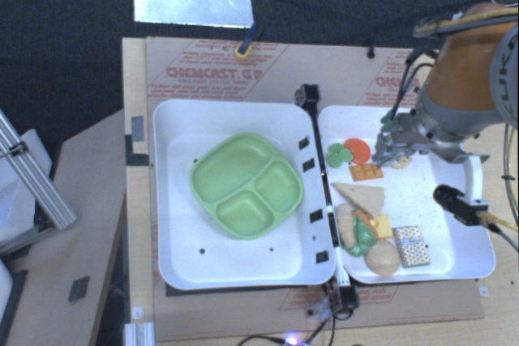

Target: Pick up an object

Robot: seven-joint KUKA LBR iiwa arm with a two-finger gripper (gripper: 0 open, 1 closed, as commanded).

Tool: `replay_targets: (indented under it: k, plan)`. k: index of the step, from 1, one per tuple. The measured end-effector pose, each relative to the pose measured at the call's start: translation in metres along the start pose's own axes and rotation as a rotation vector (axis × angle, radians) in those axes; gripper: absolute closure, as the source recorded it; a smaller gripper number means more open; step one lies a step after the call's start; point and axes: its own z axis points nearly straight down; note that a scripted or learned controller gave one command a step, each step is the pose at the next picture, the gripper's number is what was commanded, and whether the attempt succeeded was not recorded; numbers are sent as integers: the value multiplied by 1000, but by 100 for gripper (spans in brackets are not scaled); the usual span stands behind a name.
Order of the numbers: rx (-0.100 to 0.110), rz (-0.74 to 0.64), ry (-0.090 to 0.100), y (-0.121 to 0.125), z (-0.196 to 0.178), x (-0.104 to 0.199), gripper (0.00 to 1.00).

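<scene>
Bench, two white bins side by side. Left bin (174,198) carries a green sectioned plate (246,185), tilted in plan, three compartments, nothing in them. Right bin (474,255) carries the loose toy food. Arm (470,69) reaches in from the right, orange band above the wrist, head low over the far part of the right bin.

Progress, as judged: nothing lifted yet. Every item lies on the bin floor. The pick itself, closing and raising, is all left to do.

Gripper (388,151) sits down among the far items; dark mechanism, tips lost against the clutter. Cannot tell whether it is apart or together, and nothing shows clamped in it.

Items, larger to smaller:
- tan bread wedge (362,196), mid bin, near the divider, well clear below the gripper.
- pale round egg-like piece (383,258), near corner.
- patterned small box (412,245), beside the egg piece.
- red tomato slice (358,150), just left of the gripper, closest candidate.
- orange cracker (366,171), just below the tomato, below-left of the gripper.
- green broccoli bit (336,155), touching the tomato's left side.

Likely target, by nearness: tomato or cracker.
</scene>
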Motion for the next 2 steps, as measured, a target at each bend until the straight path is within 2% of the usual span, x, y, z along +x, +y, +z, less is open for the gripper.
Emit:
replay_targets:
  k: [1, 2]
  plan:
    - [0, 1, 0, 3, 1, -9, 100]
    - [1, -4, 1, 6, -4, 2, 100]
